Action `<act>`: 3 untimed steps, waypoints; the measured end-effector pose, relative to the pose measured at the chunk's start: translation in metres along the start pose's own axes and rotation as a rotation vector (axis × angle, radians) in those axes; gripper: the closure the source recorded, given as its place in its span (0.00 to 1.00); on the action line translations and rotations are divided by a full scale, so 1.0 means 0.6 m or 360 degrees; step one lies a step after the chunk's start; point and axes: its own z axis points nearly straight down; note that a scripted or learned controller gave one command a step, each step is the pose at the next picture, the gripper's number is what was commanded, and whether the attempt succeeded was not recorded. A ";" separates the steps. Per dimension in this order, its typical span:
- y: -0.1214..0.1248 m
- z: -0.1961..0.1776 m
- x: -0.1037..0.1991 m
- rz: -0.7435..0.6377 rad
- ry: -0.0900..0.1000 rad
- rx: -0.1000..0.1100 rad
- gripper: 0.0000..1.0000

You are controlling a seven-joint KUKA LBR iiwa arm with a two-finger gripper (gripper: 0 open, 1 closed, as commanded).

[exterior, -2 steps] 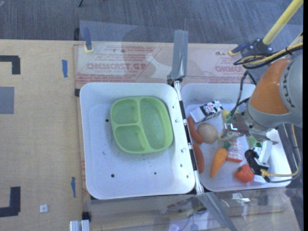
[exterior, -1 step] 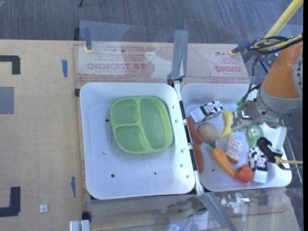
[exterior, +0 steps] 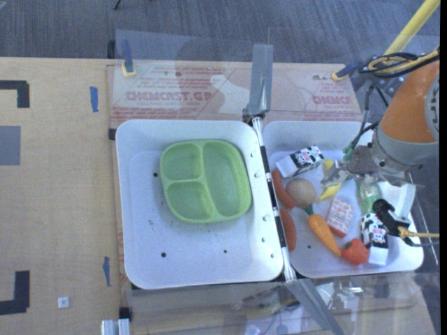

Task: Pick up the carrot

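The carrot point(exterior: 324, 233) is orange with a small green stem end and lies slanted in the right bin point(exterior: 408, 260), near the bin's front middle. It rests on the bin floor, with nothing holding it. My gripper point(exterior: 349, 165) hangs over the back right part of this bin, below the grey wrist and the orange band. It is well up and to the right of the carrot, beside a yellow piece point(exterior: 330, 188), and it is apart from the carrot.
Around the carrot lie a beige egg-like ball point(exterior: 302, 190), two reddish sausages point(exterior: 281, 187) point(exterior: 288, 229), an orange-white packet point(exterior: 341, 216), a red vegetable point(exterior: 355, 252) and cow-patterned cartons point(exterior: 306, 158) point(exterior: 375, 232). A green divided plate point(exterior: 206, 180) sits in the left bin point(exterior: 140, 250).
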 end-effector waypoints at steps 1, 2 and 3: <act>-0.031 0.083 0.072 -0.0143 -0.0010 -0.0027 0.00; -0.123 0.084 0.063 -0.0094 -0.0006 -0.0036 0.00; -0.121 0.064 0.058 -0.0088 -0.0014 -0.0044 1.00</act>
